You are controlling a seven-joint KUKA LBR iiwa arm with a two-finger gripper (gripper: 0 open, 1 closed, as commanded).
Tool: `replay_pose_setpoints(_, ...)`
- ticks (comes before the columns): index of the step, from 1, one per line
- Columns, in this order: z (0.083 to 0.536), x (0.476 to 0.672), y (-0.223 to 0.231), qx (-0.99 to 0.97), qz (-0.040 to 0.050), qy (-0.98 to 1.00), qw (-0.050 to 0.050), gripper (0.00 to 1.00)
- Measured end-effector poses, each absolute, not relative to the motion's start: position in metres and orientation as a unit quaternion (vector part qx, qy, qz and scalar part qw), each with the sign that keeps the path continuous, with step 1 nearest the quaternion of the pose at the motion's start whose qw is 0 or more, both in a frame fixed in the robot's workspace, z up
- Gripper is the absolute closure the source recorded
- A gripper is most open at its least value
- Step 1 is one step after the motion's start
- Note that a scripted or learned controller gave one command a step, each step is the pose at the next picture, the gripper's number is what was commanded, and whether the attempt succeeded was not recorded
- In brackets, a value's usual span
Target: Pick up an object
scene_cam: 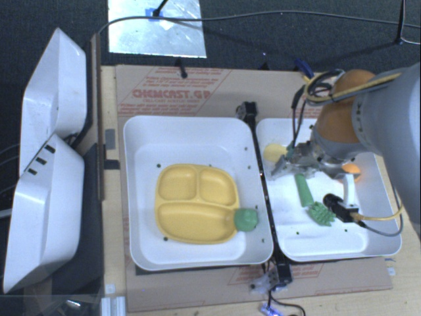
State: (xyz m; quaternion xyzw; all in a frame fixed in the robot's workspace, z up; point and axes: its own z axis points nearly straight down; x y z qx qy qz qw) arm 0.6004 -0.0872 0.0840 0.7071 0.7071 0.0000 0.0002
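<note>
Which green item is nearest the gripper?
The long green brush in the right bin, below the gripper; the round green lump lies in the left bin.

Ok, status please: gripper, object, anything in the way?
Gripper over right bin, at top end of green brush. Hold unconfirmed. Yellow piece close beside.

The tool [285, 166] hangs over the right bin [342, 252] beside a green brush [304, 191]; the left bin [191, 127] holds a yellow tray [194, 203]

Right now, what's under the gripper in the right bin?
A green tool runs out from beneath the gripper, a pale yellow piece beside it. The arm covers the rest.
</note>
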Motion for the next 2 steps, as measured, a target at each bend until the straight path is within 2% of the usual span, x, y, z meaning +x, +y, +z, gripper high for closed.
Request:
replay_pose_setpoints(1, 0.084, 0.656, -0.083, 0.707, 0.0006, 0.708, 0.001, 0.0)
replay_pose_setpoints(2, 0.084, 0.638, -0.086, 0.707, 0.0001, 0.707, 0.0, 0.0)
